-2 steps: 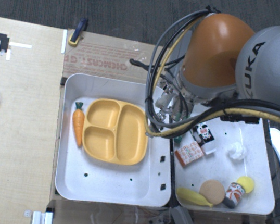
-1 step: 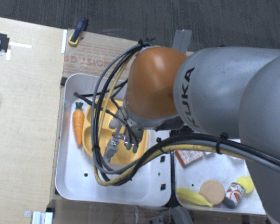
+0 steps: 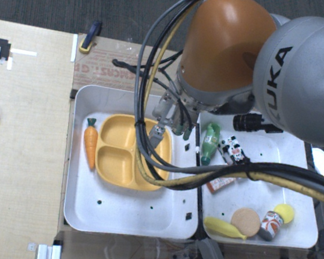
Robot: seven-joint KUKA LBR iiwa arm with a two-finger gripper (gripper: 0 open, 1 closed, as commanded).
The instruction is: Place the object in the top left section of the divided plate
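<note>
"KUKA" lettering marks the grey arm (image 3: 304, 75).

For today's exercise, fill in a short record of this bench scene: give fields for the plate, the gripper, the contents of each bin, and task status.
plate: yellow divided plate, in left bin
gripper: gripper over the plate's right part; holds nothing that can be seen
left bin: carrot lying beside the plate's left edge
right bin: green bottle, cow toy, banana, round tan disc, small can, yellow ball
task status: top left section holds nothing yet
</note>
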